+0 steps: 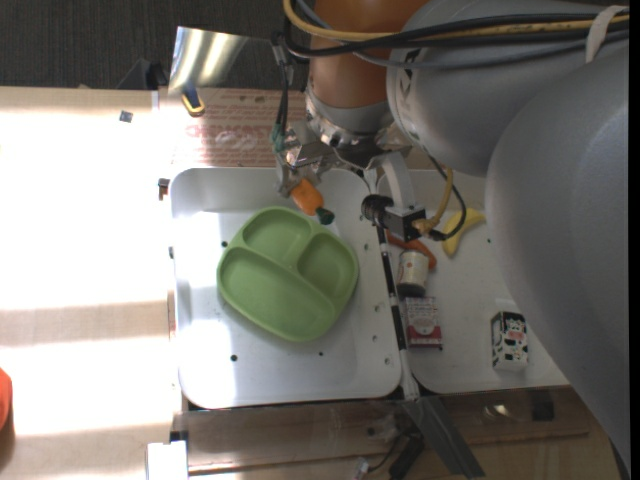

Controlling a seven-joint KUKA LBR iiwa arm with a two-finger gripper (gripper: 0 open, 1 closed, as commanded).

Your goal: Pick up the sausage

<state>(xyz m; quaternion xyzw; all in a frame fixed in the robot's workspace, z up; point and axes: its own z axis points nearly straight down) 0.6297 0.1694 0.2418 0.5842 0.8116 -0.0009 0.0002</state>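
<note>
A thin reddish-brown curved thing, likely the sausage (422,249), lies in the right bin (470,368) by its left wall, partly hidden behind a small jar (411,268). My gripper (297,175) hangs over the far corner of the left bin (200,348), well to the left of the sausage. Directly under the gripper, touching or nearly touching it, is an orange carrot with a green tip (309,198). The view does not show whether the carrot is held.
A green divided plate (285,278) fills the middle of the left bin. The right bin also holds a banana (457,232), a red packet (423,323) and a cow-patterned carton (510,340). The grey arm covers the right bin's far side.
</note>
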